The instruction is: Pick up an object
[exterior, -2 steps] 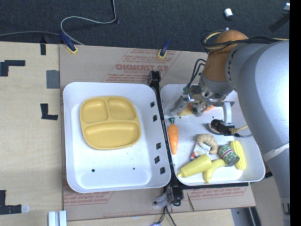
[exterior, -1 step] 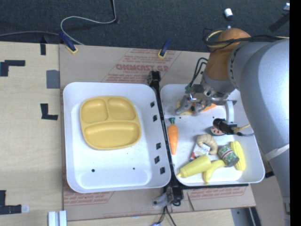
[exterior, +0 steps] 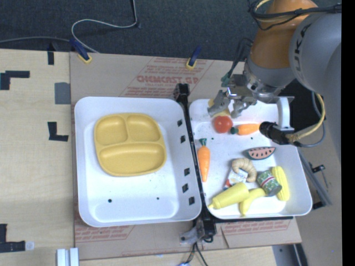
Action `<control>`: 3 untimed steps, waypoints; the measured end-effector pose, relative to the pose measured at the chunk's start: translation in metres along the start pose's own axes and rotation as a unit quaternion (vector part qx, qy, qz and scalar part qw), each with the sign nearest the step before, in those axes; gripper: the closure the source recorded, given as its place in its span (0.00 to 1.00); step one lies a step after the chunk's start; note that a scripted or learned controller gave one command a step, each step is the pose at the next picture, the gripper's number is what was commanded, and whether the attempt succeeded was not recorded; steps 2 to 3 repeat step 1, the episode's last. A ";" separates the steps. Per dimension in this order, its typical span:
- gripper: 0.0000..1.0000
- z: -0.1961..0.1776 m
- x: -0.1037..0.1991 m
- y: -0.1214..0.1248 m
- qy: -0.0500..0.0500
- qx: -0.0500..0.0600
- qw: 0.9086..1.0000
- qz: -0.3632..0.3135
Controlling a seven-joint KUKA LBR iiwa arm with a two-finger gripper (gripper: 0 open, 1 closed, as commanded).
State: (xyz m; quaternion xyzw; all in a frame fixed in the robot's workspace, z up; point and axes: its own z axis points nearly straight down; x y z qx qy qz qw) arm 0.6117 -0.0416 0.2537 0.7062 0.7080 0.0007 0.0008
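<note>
The claw (exterior: 227, 105), fingers spread and empty, hangs just above the tomato (exterior: 222, 124), a small carrot (exterior: 246, 129) beside it.

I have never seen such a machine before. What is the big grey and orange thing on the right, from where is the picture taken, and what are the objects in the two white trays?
The grey and orange thing is a robot arm. At its end is a gripper, which grasps things with two fingers. The one camera sits above the bench and looks down at a slant.

The left bin holds a yellow divided plate. The right bin holds toy food: a red tomato, a small carrot, a larger carrot, a watermelon slice, a croissant, corn and a yellow squeeze bottle.

The gripper hangs just above the tomato. I see nothing between its fingers, so nothing is held.
</note>
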 end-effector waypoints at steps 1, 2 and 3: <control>1.00 0.008 0.068 -0.062 0.000 0.002 1.000 0.000; 1.00 0.008 0.068 -0.062 0.000 0.002 1.000 0.000; 1.00 0.008 0.068 -0.062 0.000 0.002 1.000 0.000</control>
